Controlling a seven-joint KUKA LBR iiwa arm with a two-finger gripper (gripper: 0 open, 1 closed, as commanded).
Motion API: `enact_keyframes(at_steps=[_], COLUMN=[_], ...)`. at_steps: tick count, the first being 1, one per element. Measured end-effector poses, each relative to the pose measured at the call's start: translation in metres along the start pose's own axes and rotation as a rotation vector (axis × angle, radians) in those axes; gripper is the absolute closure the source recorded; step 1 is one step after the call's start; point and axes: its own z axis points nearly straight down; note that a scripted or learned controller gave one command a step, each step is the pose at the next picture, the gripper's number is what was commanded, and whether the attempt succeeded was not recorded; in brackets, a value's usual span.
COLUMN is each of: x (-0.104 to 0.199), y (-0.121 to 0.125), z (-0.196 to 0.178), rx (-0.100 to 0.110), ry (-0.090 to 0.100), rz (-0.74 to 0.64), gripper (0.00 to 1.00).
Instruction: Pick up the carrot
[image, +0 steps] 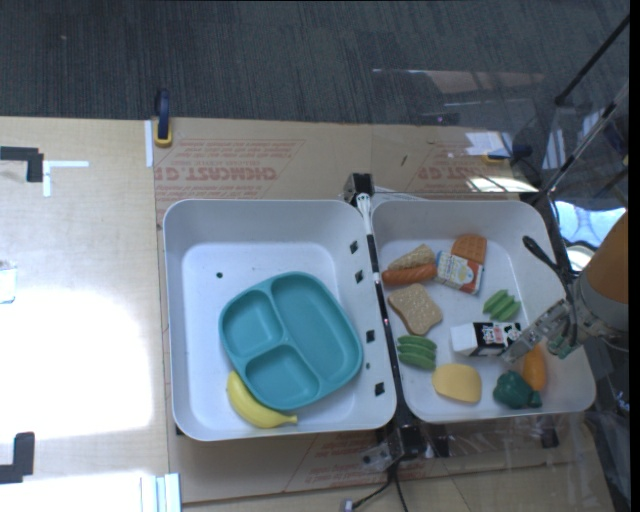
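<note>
Here's the wide pale wooden surface (80, 300), and on it two shallow white bins side by side. The left white bin (190, 260) carries a teal three-compartment plastic tray (290, 340) with a yellow toy banana (255, 405) tucked against the tray's near-left edge. The right white bin (420, 222) is the busy one: a slice of tan toy bread (414, 309), an orange-and-white snack packet (462, 262), a red-orange toy hot dog in a bun (411, 266), a black-and-white carton (482, 338), a flat yellow wedge (457, 383), a dark green toy pepper (516, 391) and two green pods (416, 350). In from the right comes the grey arm, and its gripper (545, 335) sits low over the near-right corner — right on top of the small orange toy carrot (535, 369), which lies just beside the pepper. Whether the gripper is spread or closed, or has anything in it, I cannot tell; it is blurred there. My read: that carrot is light, rigid, smooth plastic, likely slippery and tapered, so take it across the thick middle — not the tip.
</note>
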Motion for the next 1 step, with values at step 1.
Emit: enact_keyframes(at_steps=[1], x=[0.0082], y=[0.0013], z=[0.009], rx=[0.001], ry=[-0.001], rz=[-0.306], gripper=[1.0])
